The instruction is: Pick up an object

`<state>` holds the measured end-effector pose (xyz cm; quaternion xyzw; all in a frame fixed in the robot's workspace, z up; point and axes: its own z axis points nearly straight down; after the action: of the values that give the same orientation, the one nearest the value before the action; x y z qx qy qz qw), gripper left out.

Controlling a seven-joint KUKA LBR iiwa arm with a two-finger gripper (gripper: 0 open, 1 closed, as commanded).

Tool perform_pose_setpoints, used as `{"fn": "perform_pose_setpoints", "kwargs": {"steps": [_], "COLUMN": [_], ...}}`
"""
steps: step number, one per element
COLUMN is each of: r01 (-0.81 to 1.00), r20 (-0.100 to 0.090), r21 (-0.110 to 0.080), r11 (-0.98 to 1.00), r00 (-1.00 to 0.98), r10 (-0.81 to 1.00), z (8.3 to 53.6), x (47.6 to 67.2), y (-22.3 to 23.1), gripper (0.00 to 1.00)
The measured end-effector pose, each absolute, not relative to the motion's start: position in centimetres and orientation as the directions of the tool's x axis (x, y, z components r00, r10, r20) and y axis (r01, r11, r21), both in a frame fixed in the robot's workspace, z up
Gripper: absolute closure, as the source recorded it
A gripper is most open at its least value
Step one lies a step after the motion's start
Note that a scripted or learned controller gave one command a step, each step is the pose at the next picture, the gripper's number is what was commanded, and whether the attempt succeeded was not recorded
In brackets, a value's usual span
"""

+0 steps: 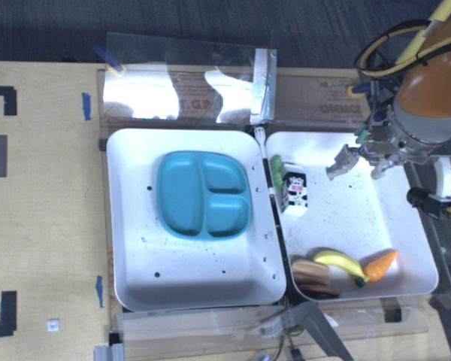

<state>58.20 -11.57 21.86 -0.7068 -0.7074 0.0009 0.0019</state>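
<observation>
Gripper (358,162) of the grey arm hangs over the upper right part of the right bin (406,224), its two fingers spread apart with nothing between them. One finger (340,165) points down and to the left, the other sits near the bin's right side. Above the gripper, the arm's orange band (428,89) and a loop of yellow and black cables (391,47) fill the top right corner.

Objects for picking lie well apart from the gripper. A small black and white carton (295,191) rests against the right bin's left wall, just beside a slim green item (276,171) that lies along the same wall. At the bin's lower edge sit three more things close together: a yellow banana (340,264), a brown wooden-looking block (311,274) to its left and partly under it, and an orange carrot (380,264) touching the banana's right end. The white floor between the gripper and these objects is bare apart from dark specks.

The left bin (135,224) holds a blue divided plate (203,194), lying flat near the bin's centre, with one large section on the left and two smaller ones on the right. A shiny transparent sheet (173,89) and a metal strip (262,85) stand behind the bins. Both bins rest on a pale wooden bench (37,224) marked with black corner shapes and bits of blue tape.
</observation>
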Motion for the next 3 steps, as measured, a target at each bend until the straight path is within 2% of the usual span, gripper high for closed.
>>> {"fn": "perform_pose_setpoints", "kwargs": {"steps": [1,2,3], "r01": [0.996,0.993,0.953], "r20": [-0.007,-0.004,-0.013], "r21": [0.026,0.017,0.019], "r11": [0.083,0.115,0.303], "r00": [-0.083,-0.115,-0.303], "r10": [0.997,0.993,0.953], "z": [11.8,10.7,10.7], "x": [61.7,66.0,66.8], "y": [-11.1,-10.2,-10.3], "gripper": [0.0,0.0,0.0]}}
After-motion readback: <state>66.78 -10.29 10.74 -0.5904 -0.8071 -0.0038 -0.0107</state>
